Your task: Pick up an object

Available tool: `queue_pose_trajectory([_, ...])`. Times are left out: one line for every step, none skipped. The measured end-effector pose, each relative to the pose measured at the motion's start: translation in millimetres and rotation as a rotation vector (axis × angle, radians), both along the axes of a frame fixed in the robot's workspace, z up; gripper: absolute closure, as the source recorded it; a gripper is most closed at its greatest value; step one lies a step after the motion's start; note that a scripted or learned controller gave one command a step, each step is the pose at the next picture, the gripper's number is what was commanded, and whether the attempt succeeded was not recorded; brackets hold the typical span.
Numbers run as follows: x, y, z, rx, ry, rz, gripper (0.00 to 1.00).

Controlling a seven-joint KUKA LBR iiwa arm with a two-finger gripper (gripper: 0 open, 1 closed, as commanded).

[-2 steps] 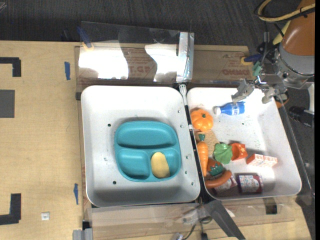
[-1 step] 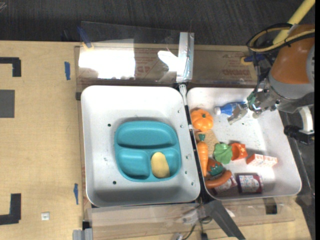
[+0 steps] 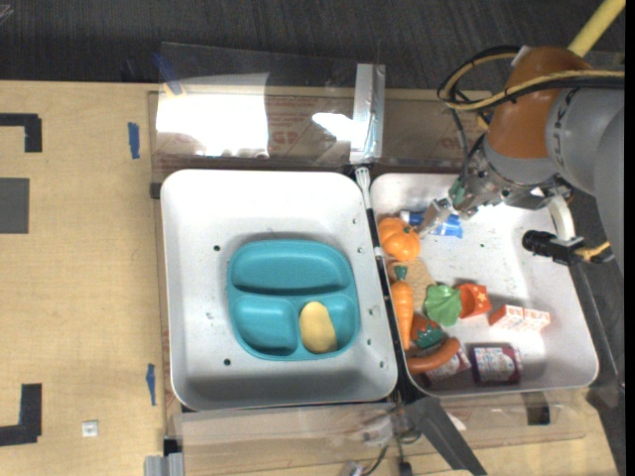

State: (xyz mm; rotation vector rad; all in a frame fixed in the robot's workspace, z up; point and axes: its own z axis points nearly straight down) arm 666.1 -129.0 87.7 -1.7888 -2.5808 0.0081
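The grey arm (image 3: 585, 137) is reaching in from the right, its tool (image 3: 464, 198) hovering over the right bin (image 3: 556, 315) near the back wall; whether it grips anything, I cannot tell. Toy foods (image 3: 437, 310) are crowding that bin's left side. A yellow piece (image 3: 317, 326) is lying in the teal tray (image 3: 288, 296) in the left bin (image 3: 198, 266). Both bins are sitting on a pale wooden tabletop (image 3: 79, 266); no writing is legible.

Looking like a robotics lab: two white bins (image 3: 189, 266) sitting side by side on a taped, plywood-coloured surface (image 3: 79, 266), toy food (image 3: 437, 315) lying in one, a grey-and-orange industrial arm (image 3: 556, 127) trailing yellow cables (image 3: 476, 77) over dark carpet (image 3: 298, 8).
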Motion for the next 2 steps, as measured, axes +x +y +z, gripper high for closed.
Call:
queue_pose_trajectory([0, 1, 9, 0.002, -0.002, 0.002, 1.0])
queue_pose_trajectory([3, 89, 101, 0.005, -0.013, -0.211, 1.0])
